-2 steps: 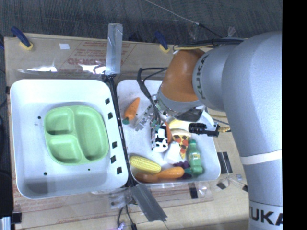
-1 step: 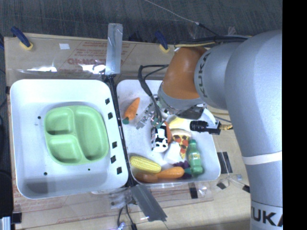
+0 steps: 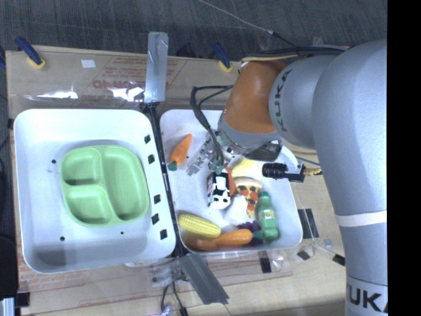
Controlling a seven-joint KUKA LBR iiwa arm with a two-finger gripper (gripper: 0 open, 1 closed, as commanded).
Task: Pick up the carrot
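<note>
The silver two-finger gripper (image 3: 199,158) sits just beside the small orange carrot (image 3: 181,149); can't tell its finger state, with yellow plastic corn (image 3: 198,225) further down.

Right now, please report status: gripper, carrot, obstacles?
Gripper low in right bin, beside carrot, not holding it. Carrot against bin's left wall. Nothing on top of it.

floor (image 3: 99,5): dark carpet | bench (image 3: 79,71): cardboard-brown top | blue clamps (image 3: 29,51) at rear edge
</note>
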